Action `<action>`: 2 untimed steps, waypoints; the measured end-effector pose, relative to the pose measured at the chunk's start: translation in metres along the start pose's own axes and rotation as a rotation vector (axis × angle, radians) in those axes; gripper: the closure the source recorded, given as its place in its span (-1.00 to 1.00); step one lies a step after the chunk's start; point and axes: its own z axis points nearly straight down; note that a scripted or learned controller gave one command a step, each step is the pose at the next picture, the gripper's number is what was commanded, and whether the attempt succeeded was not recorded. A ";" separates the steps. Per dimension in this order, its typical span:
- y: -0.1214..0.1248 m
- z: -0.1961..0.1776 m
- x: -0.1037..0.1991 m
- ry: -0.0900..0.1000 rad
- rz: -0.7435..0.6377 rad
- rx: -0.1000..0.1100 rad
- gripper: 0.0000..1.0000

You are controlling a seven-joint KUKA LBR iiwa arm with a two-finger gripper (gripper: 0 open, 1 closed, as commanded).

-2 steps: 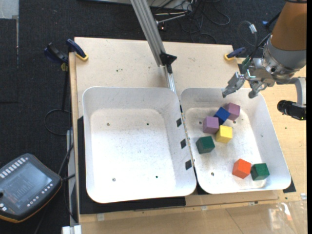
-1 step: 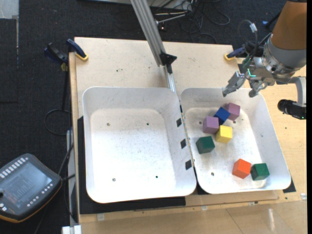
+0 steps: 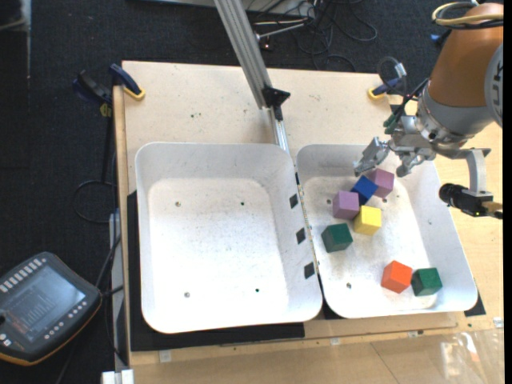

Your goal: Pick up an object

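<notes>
Pincer (image 3: 390, 158) hangs spread wide, nothing between its fingers, with the pink cube (image 3: 383, 182) and blue cube (image 3: 366, 187) just beneath.

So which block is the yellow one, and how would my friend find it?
Look in the right bin, the one holding all the blocks. In the cluster near its middle, the yellow block sits just right of the purple block and below the blue block. It's the one yellow block there.
</notes>
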 end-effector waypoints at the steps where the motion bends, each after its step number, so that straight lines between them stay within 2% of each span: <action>1: 0.007 0.061 0.000 0.000 0.000 0.001 -1.00; 2: 0.007 0.107 -0.005 0.000 0.001 0.000 -1.00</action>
